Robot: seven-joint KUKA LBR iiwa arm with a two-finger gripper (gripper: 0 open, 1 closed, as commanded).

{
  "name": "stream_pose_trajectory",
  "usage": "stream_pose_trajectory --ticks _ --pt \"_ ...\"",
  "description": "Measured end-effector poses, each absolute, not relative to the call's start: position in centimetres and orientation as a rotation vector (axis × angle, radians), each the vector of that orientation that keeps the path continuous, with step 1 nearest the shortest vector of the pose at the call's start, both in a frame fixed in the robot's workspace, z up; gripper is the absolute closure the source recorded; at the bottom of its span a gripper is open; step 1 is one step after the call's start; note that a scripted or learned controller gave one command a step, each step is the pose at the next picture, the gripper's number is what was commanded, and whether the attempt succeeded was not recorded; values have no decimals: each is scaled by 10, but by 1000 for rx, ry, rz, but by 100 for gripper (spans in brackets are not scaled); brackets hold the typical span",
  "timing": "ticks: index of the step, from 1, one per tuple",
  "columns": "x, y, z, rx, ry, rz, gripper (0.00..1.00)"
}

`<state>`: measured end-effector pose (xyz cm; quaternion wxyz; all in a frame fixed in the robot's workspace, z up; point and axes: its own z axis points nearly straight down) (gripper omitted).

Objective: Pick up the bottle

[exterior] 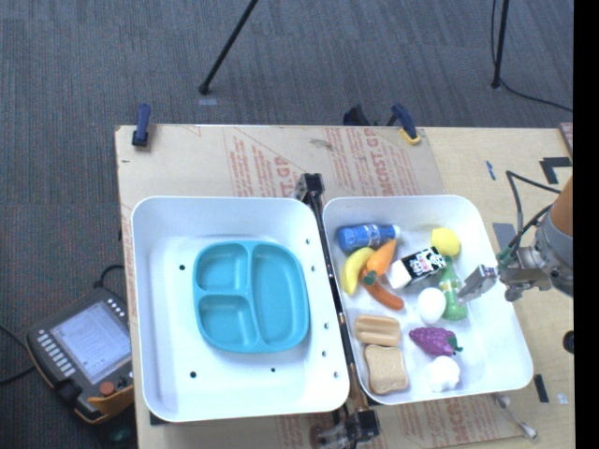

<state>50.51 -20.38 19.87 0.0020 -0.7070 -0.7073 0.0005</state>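
Observation:
A blue bottle [365,236] with a pale cap lies on its side near the back left of the right bin [501,344]. My gripper [487,284] reaches in from the right over that bin's right side, well to the right of the bottle and nearer the front. It hangs just beside a small green item [454,303] and a white egg [431,304]. Nothing shows held in it.
The right bin also holds a banana [353,269], carrot [380,256], chilli [384,295], black-and-white carton [418,266], lemon [445,241], grapes [433,340], bread [384,368] and a white ball [444,373]. The left bin [159,344] holds a teal divided plate [251,296].

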Motion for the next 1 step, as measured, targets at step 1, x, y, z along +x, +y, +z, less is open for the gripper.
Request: stream_pose_trajectory --ticks 1 --pt "506 -204 208 -2215 -2219 1 100"
